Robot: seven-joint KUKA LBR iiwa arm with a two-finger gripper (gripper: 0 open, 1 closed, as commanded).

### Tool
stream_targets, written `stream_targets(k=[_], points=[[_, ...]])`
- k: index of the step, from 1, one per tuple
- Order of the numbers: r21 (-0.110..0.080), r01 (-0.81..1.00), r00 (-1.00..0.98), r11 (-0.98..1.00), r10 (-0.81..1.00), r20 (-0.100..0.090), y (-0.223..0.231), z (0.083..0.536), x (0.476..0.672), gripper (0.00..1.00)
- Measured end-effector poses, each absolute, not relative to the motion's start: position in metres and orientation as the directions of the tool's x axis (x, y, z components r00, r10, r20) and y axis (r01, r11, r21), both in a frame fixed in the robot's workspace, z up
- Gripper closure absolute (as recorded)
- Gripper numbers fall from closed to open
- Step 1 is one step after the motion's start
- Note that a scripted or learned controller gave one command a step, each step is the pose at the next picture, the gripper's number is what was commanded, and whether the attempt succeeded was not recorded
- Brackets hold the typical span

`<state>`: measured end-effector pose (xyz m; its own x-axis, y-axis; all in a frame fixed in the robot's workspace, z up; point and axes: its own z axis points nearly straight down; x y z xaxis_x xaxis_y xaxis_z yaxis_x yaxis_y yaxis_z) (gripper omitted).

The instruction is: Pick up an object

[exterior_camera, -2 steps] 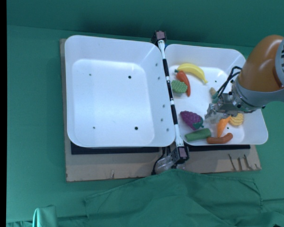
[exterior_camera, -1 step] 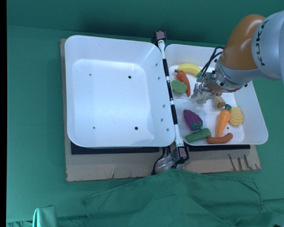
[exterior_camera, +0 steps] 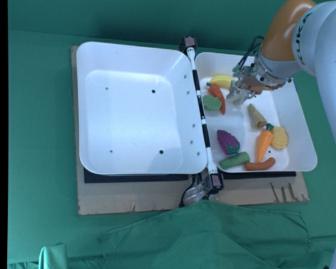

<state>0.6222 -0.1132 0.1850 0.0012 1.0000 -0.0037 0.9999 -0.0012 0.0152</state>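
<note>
Gripper point(exterior_camera: 236, 98), finger state unclear, above two carrots point(exterior_camera: 262, 143), one banana point(exterior_camera: 222, 81), one grape bunch point(exterior_camera: 228, 141).

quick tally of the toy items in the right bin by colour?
Right bin, as far as visible beside the gripper:
Yellow: 2, banana, yellow corn
Orange/red: 3, carrot, sausage, chili
Green: 2, cucumber, green corn
Purple: 1, grapes
Tan: 1, cone
Total: 9

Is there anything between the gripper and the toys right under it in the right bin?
Nothing visible blocks it. The gripper hangs over the right bin, just right of the red chili and below the banana. The ice cream cone lies apart, lower right. Bare bin floor lies beneath the tips.
</note>
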Motion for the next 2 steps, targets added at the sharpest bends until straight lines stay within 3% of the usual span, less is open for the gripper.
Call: stream_targets(k=[1, 2], points=[[0.015, 1.000, 0.003, -0.003, 1.000, -0.004, -0.114, 0.185, 0.621, 0.00], [0.018, 1.000, -0.003, 0.003, 1.000, -0.001, -0.068, 0.288, 0.643, 0.00]])
